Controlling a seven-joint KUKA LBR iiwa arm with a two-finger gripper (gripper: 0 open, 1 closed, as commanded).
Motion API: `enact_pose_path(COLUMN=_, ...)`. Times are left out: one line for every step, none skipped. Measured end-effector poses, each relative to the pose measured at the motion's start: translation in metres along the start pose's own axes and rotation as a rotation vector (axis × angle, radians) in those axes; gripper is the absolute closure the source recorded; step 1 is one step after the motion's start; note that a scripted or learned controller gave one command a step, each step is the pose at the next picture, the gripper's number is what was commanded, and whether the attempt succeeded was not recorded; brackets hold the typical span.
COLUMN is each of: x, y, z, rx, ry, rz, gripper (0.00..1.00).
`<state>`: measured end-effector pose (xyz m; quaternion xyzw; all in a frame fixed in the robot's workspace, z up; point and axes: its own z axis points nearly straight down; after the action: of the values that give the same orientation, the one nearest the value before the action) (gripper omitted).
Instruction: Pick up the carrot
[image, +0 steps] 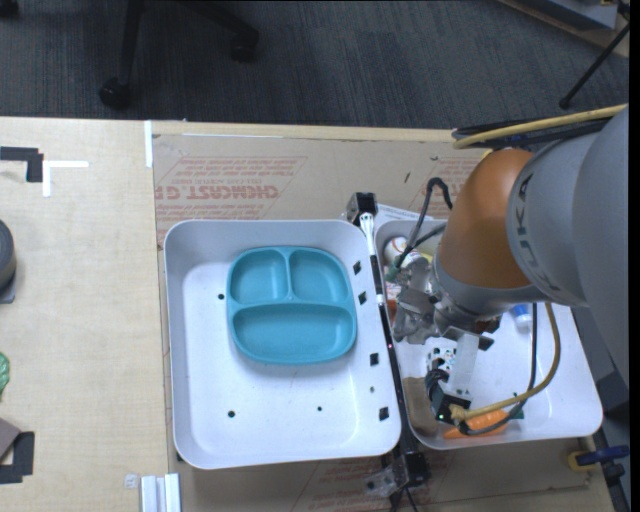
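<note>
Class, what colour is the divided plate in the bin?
The plate is teal; the camera view shows it clearly.

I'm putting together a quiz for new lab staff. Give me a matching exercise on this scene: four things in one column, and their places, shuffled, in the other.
Things:
1. blue divided plate
2. carrot
3. arm
4. cardboard sheet

Places:
A. reaching over the view's right bin
B. lying under both bins
C. inside the view's left bin
D. by the right bin's near wall

Pairs: 1-C; 2-D; 3-A; 4-B
</note>
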<state>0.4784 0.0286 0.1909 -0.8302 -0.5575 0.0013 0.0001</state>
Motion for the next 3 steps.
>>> enact_pose_path(x=0.035, y=-0.015, z=0.000, rx=0.002, ry=-0.001, rz=-0.049, gripper=1.00)
enact_pose_path(x=0.056, y=-0.025, z=0.001, rx=0.003, ry=-0.002, rz=0.166, gripper=1.00)
enact_pose_path(x=0.056, y=-0.025, z=0.001, rx=0.003, ry=-0.003, rz=0.166, gripper=0.00)
